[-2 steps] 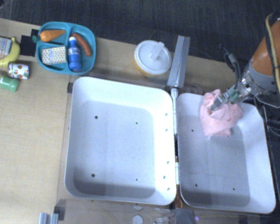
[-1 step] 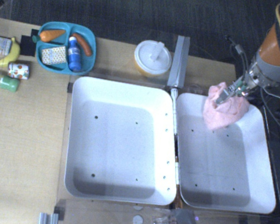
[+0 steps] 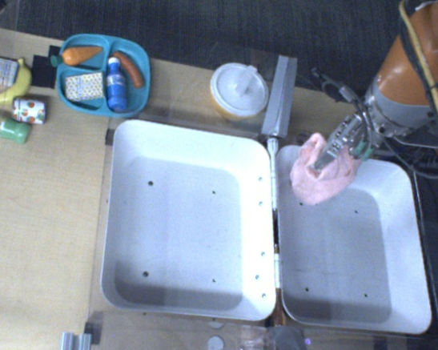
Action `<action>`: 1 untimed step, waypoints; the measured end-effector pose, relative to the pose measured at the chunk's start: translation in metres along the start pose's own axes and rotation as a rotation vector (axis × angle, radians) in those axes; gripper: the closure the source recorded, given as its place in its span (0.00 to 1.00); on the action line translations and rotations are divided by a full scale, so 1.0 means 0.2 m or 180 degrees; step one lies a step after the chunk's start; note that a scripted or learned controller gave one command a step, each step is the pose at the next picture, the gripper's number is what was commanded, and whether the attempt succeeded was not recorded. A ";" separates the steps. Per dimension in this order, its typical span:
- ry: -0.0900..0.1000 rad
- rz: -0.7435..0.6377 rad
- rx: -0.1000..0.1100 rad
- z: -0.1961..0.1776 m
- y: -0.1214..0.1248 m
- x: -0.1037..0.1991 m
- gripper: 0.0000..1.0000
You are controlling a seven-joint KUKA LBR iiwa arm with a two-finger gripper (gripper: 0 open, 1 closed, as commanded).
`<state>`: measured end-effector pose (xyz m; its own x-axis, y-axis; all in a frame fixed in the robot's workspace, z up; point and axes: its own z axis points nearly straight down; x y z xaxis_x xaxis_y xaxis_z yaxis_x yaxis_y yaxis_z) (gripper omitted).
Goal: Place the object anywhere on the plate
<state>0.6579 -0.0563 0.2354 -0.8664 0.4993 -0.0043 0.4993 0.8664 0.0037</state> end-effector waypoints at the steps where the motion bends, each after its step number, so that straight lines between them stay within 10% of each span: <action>1: 0.0001 -0.1277 -0.0001 -0.02 0.14 0.22 1.00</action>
<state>0.6334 -0.0099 0.2399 -0.9926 0.1213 -0.0051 0.1213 0.9926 0.0022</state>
